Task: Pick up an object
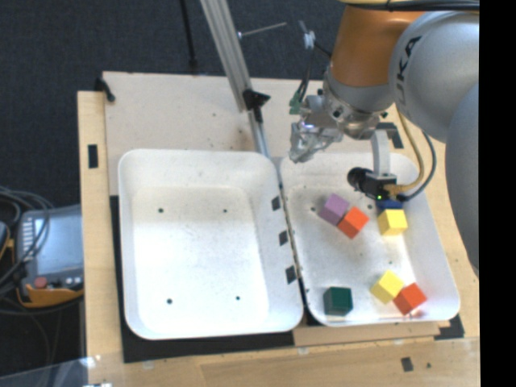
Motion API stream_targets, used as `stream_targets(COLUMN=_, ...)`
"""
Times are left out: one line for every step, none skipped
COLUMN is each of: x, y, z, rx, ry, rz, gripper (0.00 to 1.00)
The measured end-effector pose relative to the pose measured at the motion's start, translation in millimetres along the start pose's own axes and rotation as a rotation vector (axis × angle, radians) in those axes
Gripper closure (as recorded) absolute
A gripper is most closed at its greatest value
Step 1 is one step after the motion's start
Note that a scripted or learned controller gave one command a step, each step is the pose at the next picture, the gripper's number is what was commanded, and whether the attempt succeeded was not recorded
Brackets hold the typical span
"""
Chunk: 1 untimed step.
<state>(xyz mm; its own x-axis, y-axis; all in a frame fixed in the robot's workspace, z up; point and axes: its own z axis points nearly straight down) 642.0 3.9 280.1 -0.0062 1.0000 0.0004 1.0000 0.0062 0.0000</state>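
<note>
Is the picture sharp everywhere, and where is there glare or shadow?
In the camera view, the blocks, such as the green block, look fairly sharp; the tool is soft and blurred; the orange band carries a bright highlight; the left bin is evenly lit, with a faint shadow along its inner walls.

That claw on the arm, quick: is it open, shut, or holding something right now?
Gripper: cannot be told; it hangs over the far edge of the right bin, with no block seen in it.
</note>
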Motion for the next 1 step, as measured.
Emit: stream_targets(x=49.8, y=-10.6, z=19.7, rx=0.001, ry=0.0, rz=0.0, gripper=1.0)
